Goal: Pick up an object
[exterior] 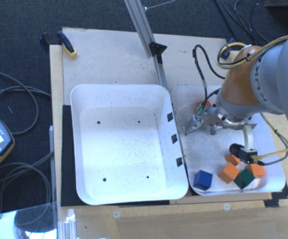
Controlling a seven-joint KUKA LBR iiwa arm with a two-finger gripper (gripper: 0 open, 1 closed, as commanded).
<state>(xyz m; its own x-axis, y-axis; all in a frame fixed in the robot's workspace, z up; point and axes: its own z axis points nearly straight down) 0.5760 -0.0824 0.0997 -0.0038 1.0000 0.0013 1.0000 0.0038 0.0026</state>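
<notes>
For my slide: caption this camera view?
Grey arm over the right bin, above a blue block and orange blocks.

Two bins side by side on the desk [109,59]: left bin [84,98], right bin [273,138]. Right bin's near edge: cube [202,179] by the divider wall, then a touching cluster of blocks [243,173] toward the near-right corner. Arm [263,78] overhangs the right bin's far half. Clamp [66,43] at desk's far-left corner.

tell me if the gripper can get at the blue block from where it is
Probably yes. The blue block sits apart from the other blocks near the right bin's front edge, bare bin floor between it and the gripper.
</notes>
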